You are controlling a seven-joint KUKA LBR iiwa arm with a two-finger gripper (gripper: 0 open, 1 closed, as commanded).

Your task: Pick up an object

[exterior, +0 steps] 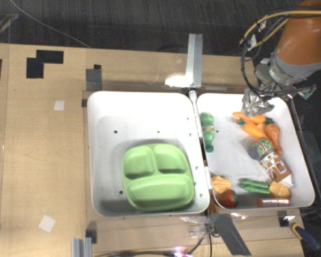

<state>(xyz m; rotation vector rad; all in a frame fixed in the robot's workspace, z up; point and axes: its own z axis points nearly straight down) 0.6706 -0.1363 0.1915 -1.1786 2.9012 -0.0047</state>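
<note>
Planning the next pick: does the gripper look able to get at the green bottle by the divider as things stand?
Probably yes. The green bottle lies alone along the left wall of the right bin, with bare floor on its right. The gripper hangs over the carrots in the same bin. The close wall may crowd one finger.

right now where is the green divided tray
The green divided tray lies in the left bin, toward its near right corner, close to the divider between it and the right bin.
</note>
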